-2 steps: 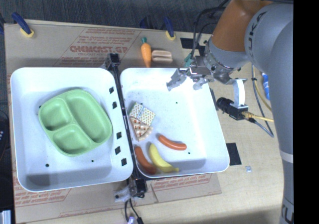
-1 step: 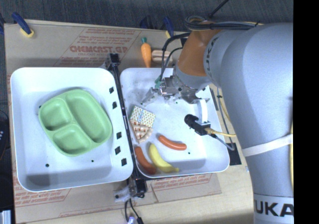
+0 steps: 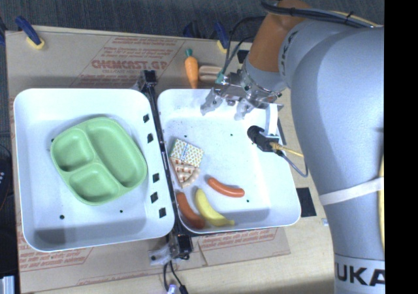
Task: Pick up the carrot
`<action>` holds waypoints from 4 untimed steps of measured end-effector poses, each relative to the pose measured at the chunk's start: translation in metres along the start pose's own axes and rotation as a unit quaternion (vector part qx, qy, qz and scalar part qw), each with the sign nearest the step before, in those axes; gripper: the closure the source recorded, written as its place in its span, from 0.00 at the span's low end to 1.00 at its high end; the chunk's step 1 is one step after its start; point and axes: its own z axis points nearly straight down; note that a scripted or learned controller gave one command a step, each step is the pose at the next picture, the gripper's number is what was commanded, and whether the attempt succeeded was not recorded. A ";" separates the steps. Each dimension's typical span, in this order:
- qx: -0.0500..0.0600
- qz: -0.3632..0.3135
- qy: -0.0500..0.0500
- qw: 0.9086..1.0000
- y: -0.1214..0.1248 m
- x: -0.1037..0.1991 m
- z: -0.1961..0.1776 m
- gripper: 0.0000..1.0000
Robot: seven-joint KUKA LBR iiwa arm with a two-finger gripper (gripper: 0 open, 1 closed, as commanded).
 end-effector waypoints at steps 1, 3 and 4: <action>0.000 0.127 0.000 0.992 0.009 -0.049 0.049 0.00; 0.002 0.003 0.001 1.000 -0.065 -0.026 0.050 1.00; 0.002 0.069 0.001 0.998 -0.126 0.001 -0.021 1.00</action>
